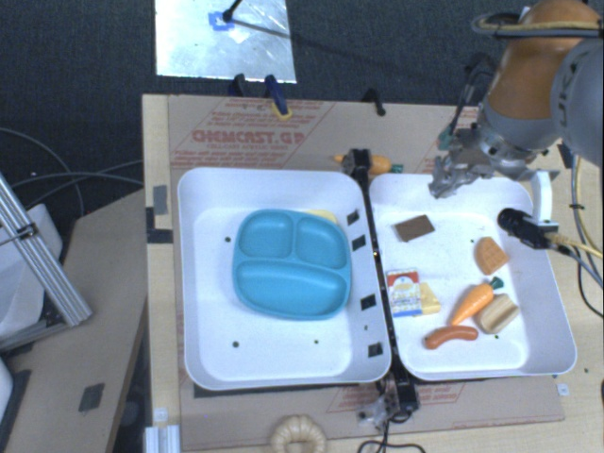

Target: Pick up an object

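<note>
Gripper (451, 179) of the grey KUKA arm hung over the far rim of the right bin (557, 333), nothing visible between its fingers; whether they were parted or closed could not be told. Six toy foods lay in that bin. One brown rectangular piece (413, 227) sat just below and left of the gripper, its long axis running left-right with a slight tilt. Farther down lay one small printed packet (404, 291) beside one pale yellow wedge (429, 298). Below and to the right were one tan bread-like piece (489, 254), one orange carrot (472, 301) pointing down-left with its green top up-right, one beige roll (496, 313), and one red-orange sausage (450, 336) lying nearly left-right. One blue divided tray (291, 262) rested in the left bin (203, 281), well apart from the gripper.
</note>
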